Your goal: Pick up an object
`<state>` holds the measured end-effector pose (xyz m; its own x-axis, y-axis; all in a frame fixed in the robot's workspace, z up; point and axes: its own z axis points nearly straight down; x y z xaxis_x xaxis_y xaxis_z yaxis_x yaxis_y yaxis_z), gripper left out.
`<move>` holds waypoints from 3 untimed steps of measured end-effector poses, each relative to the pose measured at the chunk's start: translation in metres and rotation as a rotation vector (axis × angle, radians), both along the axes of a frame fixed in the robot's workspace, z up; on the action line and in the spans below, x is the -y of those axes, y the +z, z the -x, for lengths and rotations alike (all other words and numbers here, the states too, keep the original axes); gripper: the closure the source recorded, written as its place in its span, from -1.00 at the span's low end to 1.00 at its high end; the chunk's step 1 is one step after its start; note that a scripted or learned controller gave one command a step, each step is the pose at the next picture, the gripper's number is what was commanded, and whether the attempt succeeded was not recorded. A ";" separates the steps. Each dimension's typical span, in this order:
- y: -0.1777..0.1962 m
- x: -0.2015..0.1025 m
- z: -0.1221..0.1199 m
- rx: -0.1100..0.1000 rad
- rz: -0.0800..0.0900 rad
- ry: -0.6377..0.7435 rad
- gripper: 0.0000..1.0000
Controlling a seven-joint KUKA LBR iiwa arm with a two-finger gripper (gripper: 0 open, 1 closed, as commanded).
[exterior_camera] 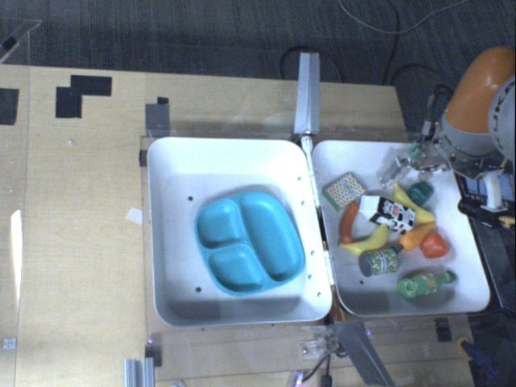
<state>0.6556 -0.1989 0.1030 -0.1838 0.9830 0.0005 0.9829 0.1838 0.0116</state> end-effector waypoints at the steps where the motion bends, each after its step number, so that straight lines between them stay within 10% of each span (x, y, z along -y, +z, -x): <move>1: -0.016 -0.016 0.006 -0.006 0.002 -0.124 -1.00; 2: -0.005 -0.018 0.003 -0.002 0.001 -0.120 1.00; 3: -0.005 -0.018 0.004 -0.002 0.001 -0.120 -1.00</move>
<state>0.6521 -0.1812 0.0982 -0.0652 0.9979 -0.0005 0.9978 0.0652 0.0094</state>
